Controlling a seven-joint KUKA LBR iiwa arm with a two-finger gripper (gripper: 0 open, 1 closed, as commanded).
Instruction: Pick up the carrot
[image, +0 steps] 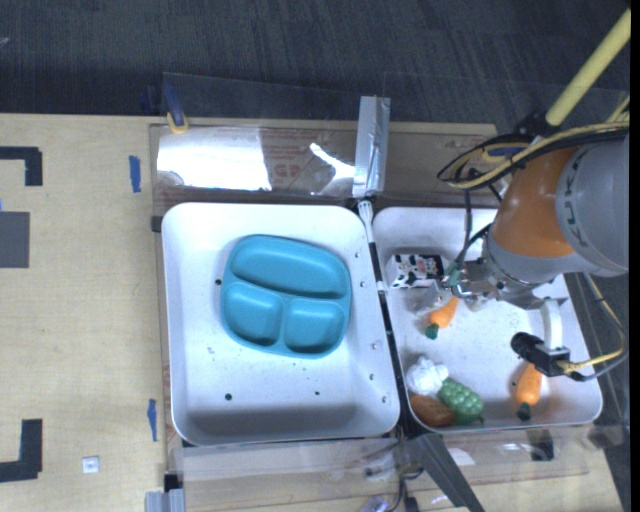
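Care matters most in the closing move — the carrot (441, 314) is small and lies at a slant, so the jaws (462, 287) would do best to straddle its orange body across the narrow width and settle low before lifting. It rests on the floor of the right bin (585, 405) near the far-left corner, leafy end nearer the front, just below and touching or nearly touching the jaws — whether they are released or clenched I cannot tell.

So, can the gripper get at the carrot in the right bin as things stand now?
Probably yes. The gripper is already right above the carrot in the right bin, and nothing lies over it. The black-and-white toy sits close beside, but apart.
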